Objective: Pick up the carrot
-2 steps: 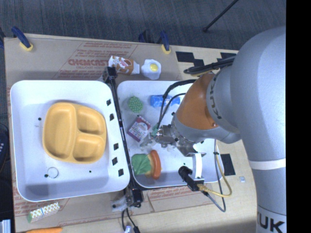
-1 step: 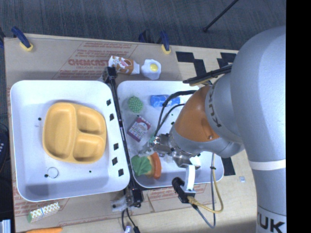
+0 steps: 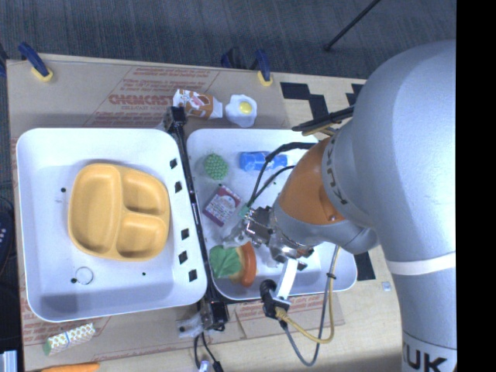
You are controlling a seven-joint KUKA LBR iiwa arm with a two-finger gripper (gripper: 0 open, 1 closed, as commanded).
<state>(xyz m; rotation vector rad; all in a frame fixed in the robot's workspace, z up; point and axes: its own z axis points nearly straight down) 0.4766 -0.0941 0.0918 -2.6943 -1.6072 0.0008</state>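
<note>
1. I see my tool [image 3: 256,237] low in the right bin [image 3: 341,279], over the bin's near half, just beside the carrot's upper end. The wrist hides the fingers, so I cannot tell how they stand.
2. The carrot [image 3: 247,264] lies in the right bin's near-left corner, orange, with its green top [image 3: 225,261] toward the wall between the bins. I cannot tell whether the tool touches it.
3. A maroon packet [image 3: 221,205] lies just left of the tool, near the middle of the right bin's left side.
4. A green ball [image 3: 215,165] sits toward that bin's far-left corner, with a blue block [image 3: 253,161] beside it along the far edge.
5. The arm [image 3: 403,153] comes in from the right, its orange band [image 3: 310,192] above the wrist, covering the bin's right half. Cables run from the wrist down past the bin's near edge.
6. The left bin [image 3: 39,208] holds a yellow tray [image 3: 120,209] with three compartments, near its middle.
7. On the table [image 3: 101,84], behind the bins' far edge, stand a small brown-and-white carton [image 3: 194,103] and an egg toy [image 3: 242,109], close together.
8. A wrapped item [image 3: 70,337] lies on the table at the near-left corner.
</note>
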